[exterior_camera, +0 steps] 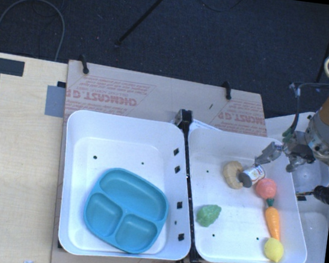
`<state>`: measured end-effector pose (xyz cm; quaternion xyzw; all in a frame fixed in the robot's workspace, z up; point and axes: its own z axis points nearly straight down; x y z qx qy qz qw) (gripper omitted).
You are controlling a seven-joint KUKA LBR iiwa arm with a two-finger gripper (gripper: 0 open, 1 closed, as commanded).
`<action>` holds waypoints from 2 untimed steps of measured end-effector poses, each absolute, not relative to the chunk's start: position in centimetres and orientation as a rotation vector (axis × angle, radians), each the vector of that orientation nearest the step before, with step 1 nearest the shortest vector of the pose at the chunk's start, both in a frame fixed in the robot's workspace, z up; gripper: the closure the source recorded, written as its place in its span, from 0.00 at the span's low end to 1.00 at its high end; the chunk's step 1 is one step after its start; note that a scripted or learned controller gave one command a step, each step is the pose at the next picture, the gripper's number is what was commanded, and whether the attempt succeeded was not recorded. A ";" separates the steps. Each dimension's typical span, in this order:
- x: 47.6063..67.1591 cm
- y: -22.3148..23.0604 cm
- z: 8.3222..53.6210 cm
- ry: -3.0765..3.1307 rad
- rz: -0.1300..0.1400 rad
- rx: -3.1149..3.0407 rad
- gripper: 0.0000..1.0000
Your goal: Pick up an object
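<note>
My gripper (pixel 249 176) is down in the right bin (pixel 238 254), reaching in from the upper right. Its tip sits between a tan round object (pixel 231 173) on its left and a pink ball (pixel 266 188) on its right, close against both. Nothing is visibly held. An orange carrot (pixel 272 221) lies below the pink ball, with a yellow lemon (pixel 274 250) near the bin's lower right corner. A green leafy piece (pixel 208 215) rests toward the bin's lower left.
The left bin (pixel 84 141) holds a blue divided plate (pixel 126 209) in its lower half. A black divider (pixel 182 185) runs between the bins. Cardboard (pixel 133 96) lies behind them, and a wooden bench top (pixel 8 160) spreads to the left.
</note>
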<state>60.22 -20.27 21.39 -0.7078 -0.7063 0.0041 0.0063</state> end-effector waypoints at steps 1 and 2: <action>60.5 -20.3 22.2 -2.221 0.001 -2.221 0.00; 60.5 -21.2 17.3 -2.219 0.004 -2.219 0.00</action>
